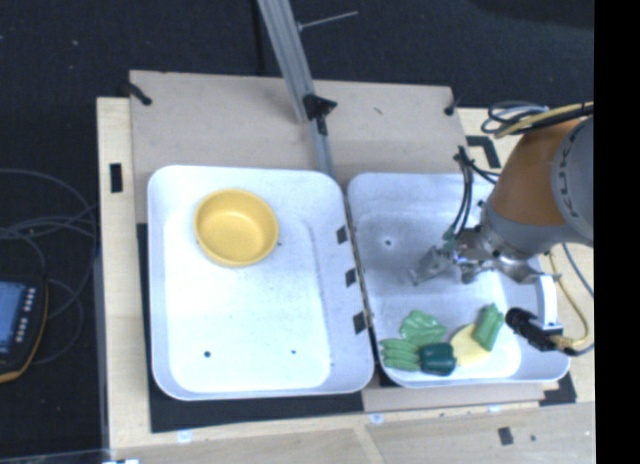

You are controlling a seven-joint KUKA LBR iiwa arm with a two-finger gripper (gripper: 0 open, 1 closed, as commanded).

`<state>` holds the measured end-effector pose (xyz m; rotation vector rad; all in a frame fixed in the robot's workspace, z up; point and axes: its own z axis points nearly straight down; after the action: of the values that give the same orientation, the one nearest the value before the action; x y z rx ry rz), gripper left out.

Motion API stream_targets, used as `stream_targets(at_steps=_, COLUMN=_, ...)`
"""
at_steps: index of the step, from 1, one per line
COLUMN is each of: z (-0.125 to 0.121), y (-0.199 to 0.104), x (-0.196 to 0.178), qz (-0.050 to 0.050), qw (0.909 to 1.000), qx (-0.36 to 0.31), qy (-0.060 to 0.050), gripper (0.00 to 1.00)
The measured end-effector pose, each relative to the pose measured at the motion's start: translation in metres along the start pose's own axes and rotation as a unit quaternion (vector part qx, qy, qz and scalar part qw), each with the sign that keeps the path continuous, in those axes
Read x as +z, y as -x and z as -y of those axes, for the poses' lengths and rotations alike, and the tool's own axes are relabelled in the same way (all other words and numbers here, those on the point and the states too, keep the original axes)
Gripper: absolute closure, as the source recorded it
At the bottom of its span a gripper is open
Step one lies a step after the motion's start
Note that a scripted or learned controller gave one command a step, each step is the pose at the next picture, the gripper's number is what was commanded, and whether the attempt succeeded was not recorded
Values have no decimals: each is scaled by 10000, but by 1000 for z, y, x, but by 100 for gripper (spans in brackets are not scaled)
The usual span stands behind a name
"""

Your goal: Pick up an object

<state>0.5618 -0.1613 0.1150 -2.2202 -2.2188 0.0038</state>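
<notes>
My gripper (432,266) hangs over the middle of the right bin (400,202), its fingers pointing left and down toward the bin floor, with nothing visible between them. In that bin's near corner lie several small objects: a light green leafy piece (421,326), a green flat piece (399,354), a dark teal block (436,358), a yellow object (468,342) and a green oblong piece (488,326). A yellow bowl (236,227) stands upright in the far left part of the left bin (250,352).
The arm's orange band and grey wrist (535,192) reach in over the right bin's right rim, with cables (545,327) trailing near the objects. A grey metal pole (285,42) slants up from behind the bins. A handheld pendant (18,322) lies off the bench at left.
</notes>
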Motion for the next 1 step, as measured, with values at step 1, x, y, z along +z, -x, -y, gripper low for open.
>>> stream_targets(at_steps=1, z=-1, y=1, x=-13, qz=2, qw=10000, qx=8, qy=28, gripper=100)
